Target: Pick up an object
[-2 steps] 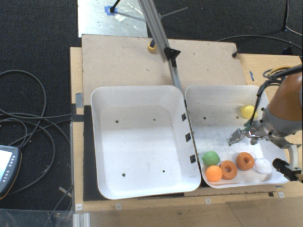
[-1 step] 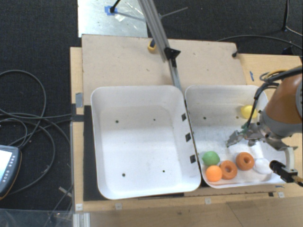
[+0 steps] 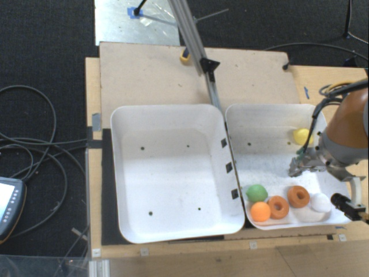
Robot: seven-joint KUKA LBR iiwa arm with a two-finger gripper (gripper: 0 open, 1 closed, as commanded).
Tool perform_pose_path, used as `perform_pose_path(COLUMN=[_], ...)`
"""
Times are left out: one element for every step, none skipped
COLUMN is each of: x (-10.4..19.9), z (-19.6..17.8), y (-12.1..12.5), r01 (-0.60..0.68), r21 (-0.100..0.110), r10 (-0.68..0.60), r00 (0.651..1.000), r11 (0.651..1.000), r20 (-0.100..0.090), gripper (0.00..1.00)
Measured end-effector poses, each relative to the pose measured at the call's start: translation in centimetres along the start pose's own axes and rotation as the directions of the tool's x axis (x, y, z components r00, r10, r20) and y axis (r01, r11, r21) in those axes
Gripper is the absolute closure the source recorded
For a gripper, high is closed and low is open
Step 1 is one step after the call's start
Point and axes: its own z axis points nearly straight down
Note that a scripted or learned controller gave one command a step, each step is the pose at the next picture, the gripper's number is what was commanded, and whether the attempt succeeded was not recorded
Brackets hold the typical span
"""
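Observation:
The right bin holds several small objects. A yellow ball lies near its far right side. Along the front edge sit a green ball, an orange ball, two brown rings and a white ball. My gripper hangs low over the right part of this bin, between the yellow ball and the nearer brown ring, just above the bin floor. Nothing is visibly held in it.
The left bin stands beside the right one, sharing a raised wall. A grey pole slants over the bench from the top. Cables and a handheld screen lie on the floor at left.

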Motion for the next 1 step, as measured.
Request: perform_pose_path(x=[-0.39], z=[-4.72], y=[0.92], r01=[0.003], r21=[-0.003], r10=[-0.003], r00=[1.000], r11=[1.000], r20=[0.002], gripper=[1.00])
